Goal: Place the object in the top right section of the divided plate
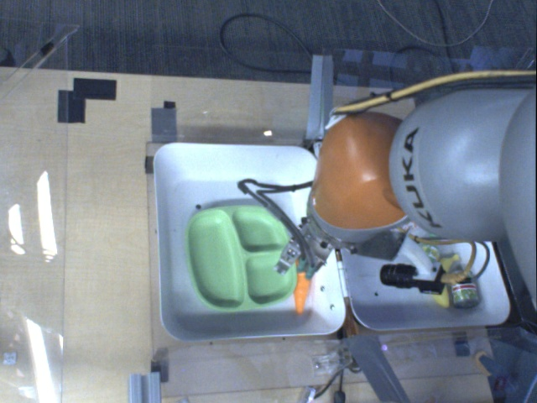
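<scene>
Carrot (299, 293) sits just below my gripper (294, 261), touching the green divided plate's (220, 259) right edge in the left bin (172, 225), tho I can't tell whether it's gripped.

bins (172, 250) – 2 | divided plate (220, 259) – 1 | carrot (300, 293) – 1

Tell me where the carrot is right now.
The carrot is in the left bin, at the green divided plate's lower right edge, just below the gripper.
</scene>
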Available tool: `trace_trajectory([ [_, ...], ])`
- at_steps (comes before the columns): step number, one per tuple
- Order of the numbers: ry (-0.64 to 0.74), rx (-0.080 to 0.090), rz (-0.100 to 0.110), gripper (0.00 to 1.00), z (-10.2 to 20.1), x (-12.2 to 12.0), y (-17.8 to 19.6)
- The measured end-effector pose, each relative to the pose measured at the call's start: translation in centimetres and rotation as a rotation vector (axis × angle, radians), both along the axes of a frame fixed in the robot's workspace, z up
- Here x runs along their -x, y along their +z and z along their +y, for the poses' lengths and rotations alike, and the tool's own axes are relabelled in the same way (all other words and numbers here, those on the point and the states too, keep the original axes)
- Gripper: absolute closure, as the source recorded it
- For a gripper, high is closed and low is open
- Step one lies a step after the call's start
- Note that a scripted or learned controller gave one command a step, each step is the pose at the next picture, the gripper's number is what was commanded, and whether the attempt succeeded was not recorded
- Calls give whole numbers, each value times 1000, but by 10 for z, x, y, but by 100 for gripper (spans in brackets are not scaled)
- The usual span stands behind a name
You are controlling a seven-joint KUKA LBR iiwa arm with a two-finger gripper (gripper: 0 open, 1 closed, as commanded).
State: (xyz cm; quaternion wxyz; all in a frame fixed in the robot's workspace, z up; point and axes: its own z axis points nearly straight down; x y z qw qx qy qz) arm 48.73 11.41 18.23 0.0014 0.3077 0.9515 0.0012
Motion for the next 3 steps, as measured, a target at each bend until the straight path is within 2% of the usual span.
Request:
trace_trajectory([
  [1, 157, 0, -2, 100, 33, -27, 31],
  [2, 515, 1, -7, 100, 41, -80, 63],
  [3, 1001, 4, -8, 100, 20, -1, 53],
])
